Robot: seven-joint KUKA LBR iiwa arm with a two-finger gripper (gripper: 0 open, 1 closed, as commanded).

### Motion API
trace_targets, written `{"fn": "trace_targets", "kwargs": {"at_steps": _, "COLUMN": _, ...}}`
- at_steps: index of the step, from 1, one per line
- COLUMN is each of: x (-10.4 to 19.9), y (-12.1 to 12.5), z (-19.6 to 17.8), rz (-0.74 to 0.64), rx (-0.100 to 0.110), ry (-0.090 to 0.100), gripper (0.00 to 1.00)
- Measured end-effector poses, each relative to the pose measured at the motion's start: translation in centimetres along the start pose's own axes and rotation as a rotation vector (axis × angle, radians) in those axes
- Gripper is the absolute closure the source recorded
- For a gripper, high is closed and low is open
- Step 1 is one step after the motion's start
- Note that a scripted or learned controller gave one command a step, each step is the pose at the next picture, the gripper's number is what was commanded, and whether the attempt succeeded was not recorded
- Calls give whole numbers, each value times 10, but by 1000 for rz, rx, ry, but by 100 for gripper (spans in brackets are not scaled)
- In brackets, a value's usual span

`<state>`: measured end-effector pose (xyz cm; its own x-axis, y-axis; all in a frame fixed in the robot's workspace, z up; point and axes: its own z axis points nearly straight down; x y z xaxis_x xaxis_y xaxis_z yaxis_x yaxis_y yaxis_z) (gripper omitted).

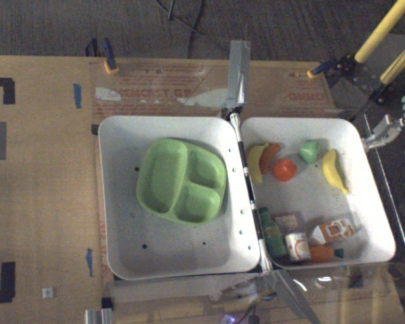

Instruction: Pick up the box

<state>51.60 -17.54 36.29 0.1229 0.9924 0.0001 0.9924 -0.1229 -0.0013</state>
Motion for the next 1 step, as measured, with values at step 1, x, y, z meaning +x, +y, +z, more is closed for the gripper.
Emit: {"fn": "trace_targets", "kwargs": {"at_steps": 1, "x": 0, "y": 1, "z": -11, "rz": 0, "rx": -4, "ry": -2, "gripper": 100}}
